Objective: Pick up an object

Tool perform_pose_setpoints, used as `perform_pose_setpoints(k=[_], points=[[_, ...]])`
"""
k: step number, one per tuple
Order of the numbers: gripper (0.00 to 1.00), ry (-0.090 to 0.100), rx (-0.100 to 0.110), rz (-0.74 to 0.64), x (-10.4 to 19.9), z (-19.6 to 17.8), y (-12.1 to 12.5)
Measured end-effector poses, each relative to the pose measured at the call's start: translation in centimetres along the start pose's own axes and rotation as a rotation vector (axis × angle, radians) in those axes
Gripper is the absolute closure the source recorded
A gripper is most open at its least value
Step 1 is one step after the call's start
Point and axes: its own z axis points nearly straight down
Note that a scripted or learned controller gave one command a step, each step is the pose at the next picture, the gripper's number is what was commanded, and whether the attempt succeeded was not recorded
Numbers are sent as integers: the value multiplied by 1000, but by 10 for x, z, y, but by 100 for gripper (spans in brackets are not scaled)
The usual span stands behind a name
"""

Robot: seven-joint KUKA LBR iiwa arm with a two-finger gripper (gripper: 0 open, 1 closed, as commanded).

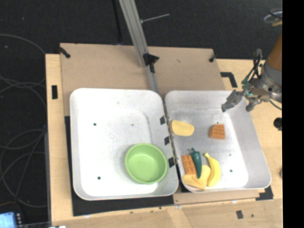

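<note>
Two shallow white bins are seen side by side on a tan bench. The left white bin holds a round light-green plastic bowl, set upright near its lower right corner.

The right white bin holds several items. A pale yellow rounded piece lies near the bin's left wall. A small orange-brown block lies to its right, well apart from it. At the bin's lower edge a cluster is noted: a ridged orange block, a dark green pepper-shaped piece just beside it, and a curved yellow banana-shaped piece to the right of the pepper. A further yellow piece lies below them. The items in this cluster are touching or nearly touching; exact contacts cannot be told.

The grey arm with its orange band is seen at the right edge. The two-finger gripper is positioned over the upper right corner of the right bin, above and to the right of the orange-brown block. Its two fingers are seen spread apart, one slanting left and one to the right, and nothing is observed between them. No object is held.

A slanted grey metal post crosses the bench behind the bins.
</note>
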Motion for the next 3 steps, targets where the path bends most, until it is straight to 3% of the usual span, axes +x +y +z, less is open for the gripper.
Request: perform_pose_setpoints(k=[1,3], points=[[0,-1,1,0,0,0,0],[0,-2,6,6,-10,99,-1]])
